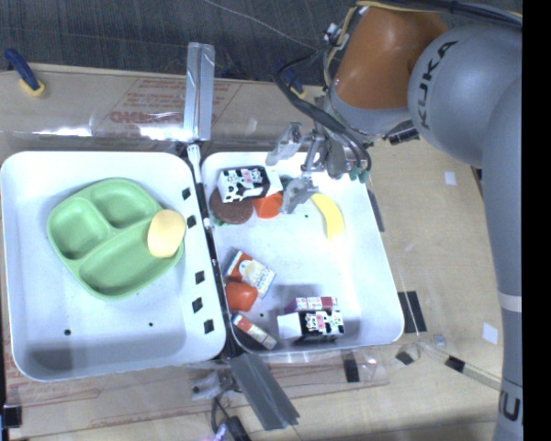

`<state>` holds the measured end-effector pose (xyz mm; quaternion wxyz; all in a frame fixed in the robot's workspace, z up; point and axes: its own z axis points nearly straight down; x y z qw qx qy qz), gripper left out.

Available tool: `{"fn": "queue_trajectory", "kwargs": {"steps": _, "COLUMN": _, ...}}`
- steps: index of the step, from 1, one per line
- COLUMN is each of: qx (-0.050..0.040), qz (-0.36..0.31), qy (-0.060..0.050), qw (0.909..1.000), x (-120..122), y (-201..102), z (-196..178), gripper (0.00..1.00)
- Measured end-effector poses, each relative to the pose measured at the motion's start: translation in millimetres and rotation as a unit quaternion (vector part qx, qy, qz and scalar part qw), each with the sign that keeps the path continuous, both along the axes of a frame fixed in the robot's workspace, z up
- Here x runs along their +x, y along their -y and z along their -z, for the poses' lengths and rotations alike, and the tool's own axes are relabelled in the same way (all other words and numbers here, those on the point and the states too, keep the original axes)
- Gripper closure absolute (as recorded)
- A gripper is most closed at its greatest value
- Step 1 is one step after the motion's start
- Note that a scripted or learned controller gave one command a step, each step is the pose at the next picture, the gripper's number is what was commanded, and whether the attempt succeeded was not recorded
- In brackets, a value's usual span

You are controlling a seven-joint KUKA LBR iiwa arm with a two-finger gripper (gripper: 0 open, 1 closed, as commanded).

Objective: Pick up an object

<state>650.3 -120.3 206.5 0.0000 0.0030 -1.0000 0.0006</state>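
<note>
A green divided plate (106,237) with a yellow lemon-like piece (165,233) lies in the left bin (37,338). In the right bin (367,274), the jaws (292,177) hang released above the back edge, grasping nothing; a red piece (269,206) lies just below them, a banana (329,215) beside, with the arm (459,72) reaching from the right.

My gripper (294,168) hangs over the back of the right bin (372,274), with a carton (242,184) to its left and a banana (329,215) to its right. In the left bin (28,338), a lemon (165,233) rests on a divided plate (101,237).
</note>
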Motion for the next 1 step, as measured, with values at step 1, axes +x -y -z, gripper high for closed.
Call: {"fn": "queue_trajectory", "kwargs": {"steps": 1, "qx": -0.0003, "qz": 0.084, "qy": 0.002, "qw": 0.9965, "x": -4.0, "y": 91.3, "z": 113.6, "gripper": 0.00}}
